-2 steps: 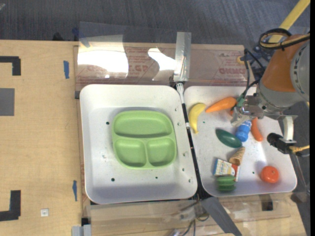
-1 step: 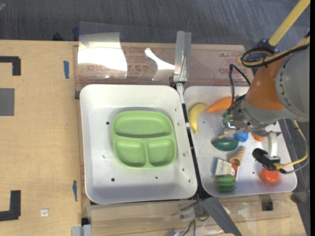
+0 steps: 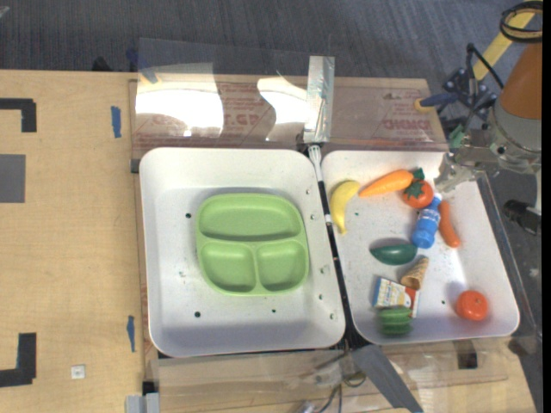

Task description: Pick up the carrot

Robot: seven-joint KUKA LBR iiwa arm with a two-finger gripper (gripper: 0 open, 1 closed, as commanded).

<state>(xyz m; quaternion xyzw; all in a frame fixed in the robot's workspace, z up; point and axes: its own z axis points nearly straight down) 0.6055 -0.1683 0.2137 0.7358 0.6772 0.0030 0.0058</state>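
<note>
Hovering at the right bin's [image 3: 504, 317] far corner, the gripper [image 3: 449, 172] approaches the carrot [image 3: 386, 182]; finger state cannot be told.

The green three-compartment plastic plate [image 3: 252, 241] is lying mid-bin in the left white bin [image 3: 164, 256]. The orange plastic carrot [image 3: 386, 182] is lying near the far edge of the right white bin [image 3: 504, 295], the yellow plastic banana [image 3: 343, 201] sitting just left of it.

Grey arm [image 3: 508, 132] with orange band, black cables, yellow strut.
</note>
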